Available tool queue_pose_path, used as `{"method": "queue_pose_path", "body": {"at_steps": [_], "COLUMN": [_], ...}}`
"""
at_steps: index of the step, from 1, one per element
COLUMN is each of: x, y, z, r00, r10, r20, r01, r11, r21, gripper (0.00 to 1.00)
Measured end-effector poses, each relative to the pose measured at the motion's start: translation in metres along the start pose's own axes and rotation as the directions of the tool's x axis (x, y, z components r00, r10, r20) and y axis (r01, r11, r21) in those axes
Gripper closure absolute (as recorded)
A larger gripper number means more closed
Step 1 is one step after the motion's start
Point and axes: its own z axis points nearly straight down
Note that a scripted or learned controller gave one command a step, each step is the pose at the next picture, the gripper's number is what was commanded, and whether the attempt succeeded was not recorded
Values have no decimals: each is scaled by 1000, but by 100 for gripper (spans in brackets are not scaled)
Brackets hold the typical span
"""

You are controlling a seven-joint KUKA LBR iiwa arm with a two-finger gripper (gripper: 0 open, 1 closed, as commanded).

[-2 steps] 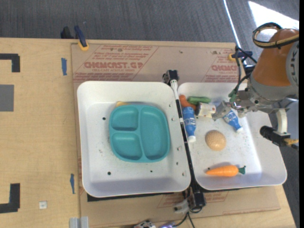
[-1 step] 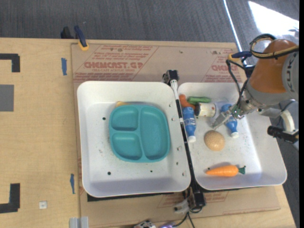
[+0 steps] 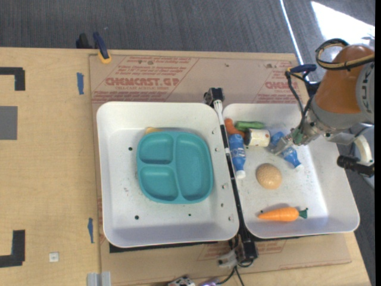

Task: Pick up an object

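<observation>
Pincer seen low in right-hand bin; whether jaws are apart or together cannot be told. Blue wrapper lies just below it, blue piece touching beside. A straight descent, centred on one item, is advised.

Grey arm with a rounded orange band (black cable looped above it).

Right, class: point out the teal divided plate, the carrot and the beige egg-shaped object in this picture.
teal divided plate (image 3: pixel 175 167), camera view, on the ridge between its compartments.
carrot (image 3: pixel 278 215), camera view, on the middle of its orange body.
beige egg-shaped object (image 3: pixel 269 176), camera view, on its rounded top.
</observation>
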Motion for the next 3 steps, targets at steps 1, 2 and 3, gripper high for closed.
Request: {"method": "queue_pose_path", "body": {"at_steps": [1,2,3], "x": [0,0,39], "y": [0,1,-33], "z": [0,-10,-89], "r00": [1000,1000,999], "r10": [0,0,-38], "r20": [0,2,-4], "r01": [0,0,38], "r11": [1000,1000,999], "r21": [0,-3,4], "gripper": [0,100,100]}}
